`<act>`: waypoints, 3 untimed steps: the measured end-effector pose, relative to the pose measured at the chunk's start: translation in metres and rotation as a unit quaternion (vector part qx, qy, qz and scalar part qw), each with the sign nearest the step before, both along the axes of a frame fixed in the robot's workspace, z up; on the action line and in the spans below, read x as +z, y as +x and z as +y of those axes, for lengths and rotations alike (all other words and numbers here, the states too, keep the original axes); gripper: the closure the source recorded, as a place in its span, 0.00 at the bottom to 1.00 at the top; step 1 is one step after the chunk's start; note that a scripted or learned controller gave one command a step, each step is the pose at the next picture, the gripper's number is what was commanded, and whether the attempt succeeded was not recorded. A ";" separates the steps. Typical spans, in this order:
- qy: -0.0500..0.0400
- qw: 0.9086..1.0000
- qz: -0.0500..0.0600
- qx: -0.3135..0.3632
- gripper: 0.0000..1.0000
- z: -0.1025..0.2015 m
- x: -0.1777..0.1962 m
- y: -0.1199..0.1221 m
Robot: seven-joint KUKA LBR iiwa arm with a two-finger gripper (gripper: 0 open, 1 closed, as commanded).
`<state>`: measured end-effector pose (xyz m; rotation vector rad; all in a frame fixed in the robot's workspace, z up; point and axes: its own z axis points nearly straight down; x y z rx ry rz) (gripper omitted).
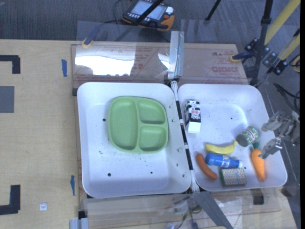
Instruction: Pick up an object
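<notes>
The right bin (224, 95) holds several small things. A black-and-white milk carton (193, 116) lies near its left wall. A yellow banana (220, 148), a blue bottle (222, 161), a red sausage (206, 166) and a grey mesh-covered block (232, 176) cluster at the front. A green-labelled can (248, 136) and an orange carrot (258, 164) lie toward the right. My gripper (268, 138) hovers over the bin's right rim, just right of the can and above the carrot's top. It is open, with nothing between its fingers.
The left bin (90, 142) holds a green divided plate (138, 124). A clear plastic sheet (124, 61) stands behind both bins. Tripod legs and cables (267, 51) crowd the back right. The wooden bench (33, 128) stretches to the left.
</notes>
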<state>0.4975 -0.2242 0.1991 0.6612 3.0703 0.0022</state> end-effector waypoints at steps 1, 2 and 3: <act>0.000 0.988 -0.001 0.152 0.00 0.001 -0.114 -0.016; -0.001 0.989 -0.004 0.150 1.00 0.000 -0.105 -0.013; 0.000 0.952 -0.002 0.305 1.00 0.000 0.022 -0.016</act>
